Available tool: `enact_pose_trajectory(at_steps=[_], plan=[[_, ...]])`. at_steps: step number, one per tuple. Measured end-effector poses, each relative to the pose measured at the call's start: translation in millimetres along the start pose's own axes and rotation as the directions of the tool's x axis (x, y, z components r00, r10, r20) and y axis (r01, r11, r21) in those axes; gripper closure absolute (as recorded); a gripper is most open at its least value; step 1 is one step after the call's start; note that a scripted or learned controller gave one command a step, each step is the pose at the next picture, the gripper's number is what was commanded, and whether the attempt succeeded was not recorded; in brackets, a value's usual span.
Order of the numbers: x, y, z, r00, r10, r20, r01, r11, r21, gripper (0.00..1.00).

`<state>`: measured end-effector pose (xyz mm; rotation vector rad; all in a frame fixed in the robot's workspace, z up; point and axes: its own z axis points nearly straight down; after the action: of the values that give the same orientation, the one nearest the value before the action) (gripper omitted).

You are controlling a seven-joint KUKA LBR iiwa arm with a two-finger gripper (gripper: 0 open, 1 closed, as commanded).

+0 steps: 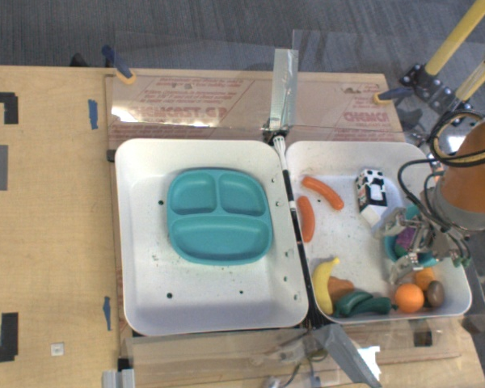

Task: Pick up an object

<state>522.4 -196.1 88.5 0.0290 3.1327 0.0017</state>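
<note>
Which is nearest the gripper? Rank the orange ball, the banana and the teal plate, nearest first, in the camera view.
From the gripper:
1. Orange ball, just below it in the right bin's front corner.
2. Banana, across that bin at its left front.
3. Teal plate, farthest, in the left bin.

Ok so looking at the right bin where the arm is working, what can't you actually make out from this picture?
- Gripper: its fingers blur into the clutter in the camera view, so open or shut, and whether it holds anything, is unclear.
- Purple object: mostly covered by the gripper; its identity is unclear.
- Arm: cut off by the right edge.
- Brown object beside the orange: too small to identify.
- Dark green item: partly hidden by the bin's front wall.
</note>
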Motion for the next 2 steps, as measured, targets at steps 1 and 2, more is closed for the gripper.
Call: enact_pose_trajectory(at_steps=[1, 2], plan=[[-40.3, 43.6, -0.3, 0.991, 0.131, 0.005, -0.131, 0.991, 0.002, 0.00], [-92.6, 108.1, 0.6, 0.996, 0.084, 0.003, -0.084, 0.996, -0.002, 0.00]])
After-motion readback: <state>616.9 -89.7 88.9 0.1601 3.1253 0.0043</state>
